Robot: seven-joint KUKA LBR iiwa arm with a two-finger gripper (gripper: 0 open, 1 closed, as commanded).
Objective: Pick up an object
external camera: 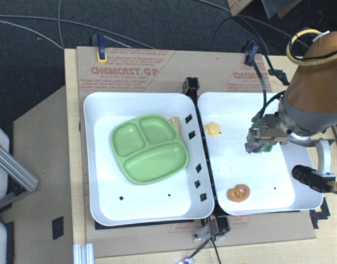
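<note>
Camera view: ring-shaped orange-brown doughnut [238, 193], glossy, lying flat

My one camera sits fixed above the bench [130, 70], looking down at a slant on both bins, the arm [314, 76] entering from its right.

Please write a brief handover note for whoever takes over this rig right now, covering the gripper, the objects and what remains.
Gripper: over the right bin, towards its middle, with nothing seen between its fingers; open or shut cannot be told.
Objects: a green divided plate lies in the left bin with a small tan item at its upper right edge. In the right bin, a small yellow piece lies near the top left and a doughnut-shaped toy near the bottom edge.
Done: nothing picked up yet.
Left: grasp one object and lift it.
</note>
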